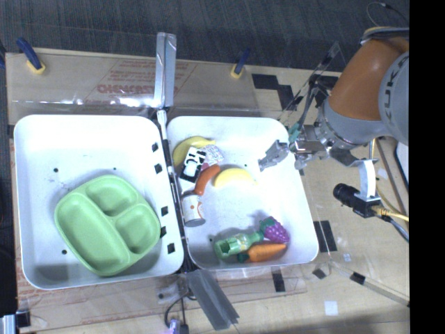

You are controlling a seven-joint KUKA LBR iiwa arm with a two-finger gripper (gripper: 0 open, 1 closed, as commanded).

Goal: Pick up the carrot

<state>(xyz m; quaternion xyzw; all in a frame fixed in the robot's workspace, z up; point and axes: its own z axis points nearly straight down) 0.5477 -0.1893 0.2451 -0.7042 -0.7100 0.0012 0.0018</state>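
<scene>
A pale wooden bench (pixel 348 270) stands on what looks like dark carpet (pixel 208 12).

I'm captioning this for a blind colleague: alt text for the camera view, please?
A robot gripper hovers over the right bin, far from the carrot lying by a green bottle and grapes. The left bin holds a green tray.

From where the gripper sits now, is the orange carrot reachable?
Probably yes. The orange carrot lies uncovered at the right bin's near edge, though the purple grapes and green bottle touch it. The gripper hovers above that bin.
</scene>
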